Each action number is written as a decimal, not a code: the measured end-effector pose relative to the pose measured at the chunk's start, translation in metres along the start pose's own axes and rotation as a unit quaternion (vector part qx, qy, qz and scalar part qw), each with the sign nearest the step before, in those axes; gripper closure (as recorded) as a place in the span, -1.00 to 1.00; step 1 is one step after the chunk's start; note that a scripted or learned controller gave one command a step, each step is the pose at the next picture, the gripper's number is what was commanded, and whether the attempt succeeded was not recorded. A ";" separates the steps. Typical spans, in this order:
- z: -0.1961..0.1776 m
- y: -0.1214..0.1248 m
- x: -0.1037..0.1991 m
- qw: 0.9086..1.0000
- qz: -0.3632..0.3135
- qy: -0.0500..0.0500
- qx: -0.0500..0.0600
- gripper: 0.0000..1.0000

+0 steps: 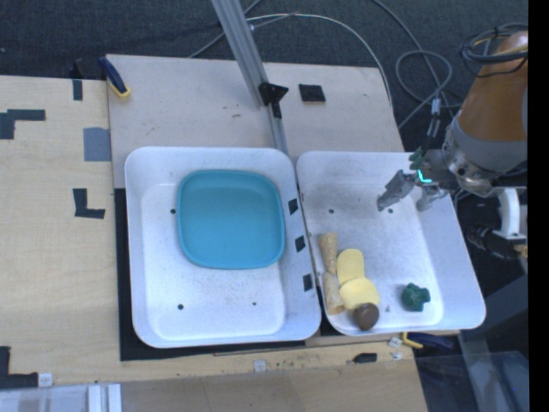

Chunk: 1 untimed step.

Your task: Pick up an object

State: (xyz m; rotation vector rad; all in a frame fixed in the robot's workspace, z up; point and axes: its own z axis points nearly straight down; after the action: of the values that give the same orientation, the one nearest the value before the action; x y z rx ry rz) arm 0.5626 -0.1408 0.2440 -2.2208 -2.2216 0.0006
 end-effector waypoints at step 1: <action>0.000 0.000 0.000 1.000 0.000 0.000 0.000 -1.00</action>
State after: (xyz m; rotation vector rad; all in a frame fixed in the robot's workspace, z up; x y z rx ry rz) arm 0.5626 -0.1408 0.2440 -2.2207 -2.2215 0.0007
